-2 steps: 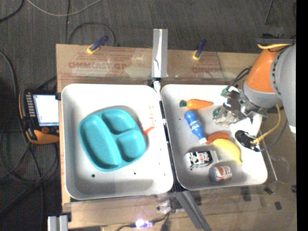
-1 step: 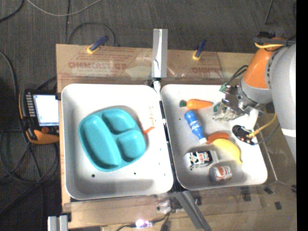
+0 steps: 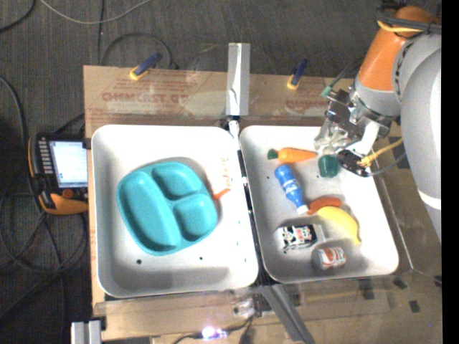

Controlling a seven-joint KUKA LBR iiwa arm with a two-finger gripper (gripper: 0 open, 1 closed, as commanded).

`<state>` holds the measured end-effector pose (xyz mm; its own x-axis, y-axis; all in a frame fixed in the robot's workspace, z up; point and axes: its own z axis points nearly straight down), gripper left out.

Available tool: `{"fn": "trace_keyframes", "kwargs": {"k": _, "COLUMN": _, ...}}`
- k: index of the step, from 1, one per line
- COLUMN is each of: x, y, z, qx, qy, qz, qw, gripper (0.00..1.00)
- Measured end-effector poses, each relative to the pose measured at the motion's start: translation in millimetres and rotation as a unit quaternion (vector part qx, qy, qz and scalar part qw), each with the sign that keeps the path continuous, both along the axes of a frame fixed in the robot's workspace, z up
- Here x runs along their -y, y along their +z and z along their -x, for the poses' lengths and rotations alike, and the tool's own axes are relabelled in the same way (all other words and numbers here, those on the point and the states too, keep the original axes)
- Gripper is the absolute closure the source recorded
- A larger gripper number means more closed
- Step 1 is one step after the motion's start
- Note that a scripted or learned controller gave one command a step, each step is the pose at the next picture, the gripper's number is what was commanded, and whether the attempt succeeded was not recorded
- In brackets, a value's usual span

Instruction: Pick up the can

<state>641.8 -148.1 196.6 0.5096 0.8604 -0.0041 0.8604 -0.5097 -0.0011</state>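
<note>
Lying on its side near the front edge of the right bin (image 3: 387, 213), the can (image 3: 329, 257) shows me its red-and-white label and sits apart from the arm. Just to its left I see a small black-and-white carton (image 3: 298, 236), and just above it a banana (image 3: 340, 221) touching a reddish-orange item (image 3: 324, 203). Further up lie a blue bottle (image 3: 289, 185) with a white cap, set diagonally, and a carrot (image 3: 294, 154) near the bin's back wall. A dark green round object (image 3: 328, 165) rests beside the carrot, directly under the gripper (image 3: 331, 143). I cannot tell how the gripper is set. The arm (image 3: 384, 63) enters from the upper right, its orange band above the wrist, angled down toward the back right of that bin. The left bin (image 3: 107, 264) carries a teal divided plate (image 3: 169, 206).
</note>
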Motion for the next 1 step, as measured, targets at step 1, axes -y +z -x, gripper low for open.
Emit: {"fn": "trace_keyframes", "kwargs": {"k": 1, "x": 0.8, "y": -0.1, "z": 0.3, "qx": 0.000, "qy": 0.000, "qz": 0.0007, "qw": 1.0000, "gripper": 0.00}}
